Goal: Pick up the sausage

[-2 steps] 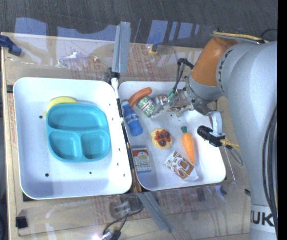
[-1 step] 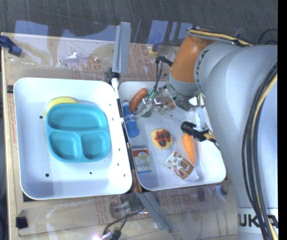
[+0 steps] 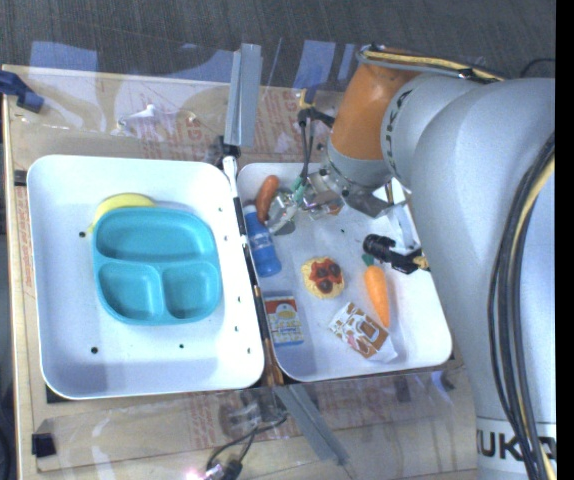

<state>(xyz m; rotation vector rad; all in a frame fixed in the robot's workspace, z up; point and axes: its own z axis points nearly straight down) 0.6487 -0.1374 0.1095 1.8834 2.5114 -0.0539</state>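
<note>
Near right bin's top-left corner, sausage [image 3: 267,196] lying lengthwise up-down, claw [image 3: 289,208] beside.

Bulky arm [image 3: 477,218] with smooth, rounded housings in pale grey and a glossy finish. Broad orange band [image 3: 365,108] encircling the link above the wrist, edged at its top by a thin dark and yellow line. Dark cables traced along the outer shell at the right side. White letters "UK" partly legible on a dark strip near the lower segment. Small metallic gripper [image 3: 292,204] below the wrist, silver-grey, detail too fine to resolve.
</note>
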